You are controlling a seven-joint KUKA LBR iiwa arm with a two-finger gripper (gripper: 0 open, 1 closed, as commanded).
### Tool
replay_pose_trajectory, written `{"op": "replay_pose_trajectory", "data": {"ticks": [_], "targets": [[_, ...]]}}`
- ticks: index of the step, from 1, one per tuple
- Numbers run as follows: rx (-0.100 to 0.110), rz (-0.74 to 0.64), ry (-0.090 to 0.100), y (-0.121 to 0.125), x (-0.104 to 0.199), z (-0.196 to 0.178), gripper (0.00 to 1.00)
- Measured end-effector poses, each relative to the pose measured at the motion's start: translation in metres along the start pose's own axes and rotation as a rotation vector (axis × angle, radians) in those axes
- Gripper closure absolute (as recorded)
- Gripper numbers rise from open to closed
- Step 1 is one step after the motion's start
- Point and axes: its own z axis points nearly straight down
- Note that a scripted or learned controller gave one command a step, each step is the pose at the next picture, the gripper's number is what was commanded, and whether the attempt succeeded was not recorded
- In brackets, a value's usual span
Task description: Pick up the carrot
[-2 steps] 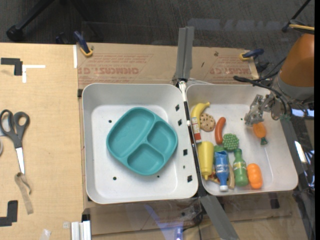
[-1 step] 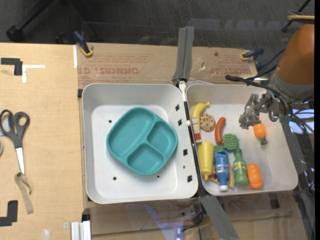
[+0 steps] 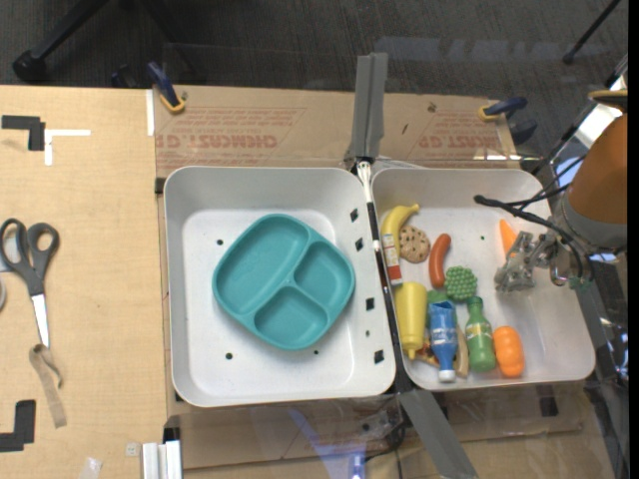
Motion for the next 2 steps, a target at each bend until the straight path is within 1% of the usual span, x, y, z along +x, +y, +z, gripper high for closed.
{"op": "replay_pose_trajectory", "data": {"ticks": [1, 2], "targets": [[0.000, -0.001, 0.000, 0.000, 0.000, 0.000, 0.00], [0.001, -0.003, -0.005, 0.001, -0.002, -0.010, 1.00]]}}
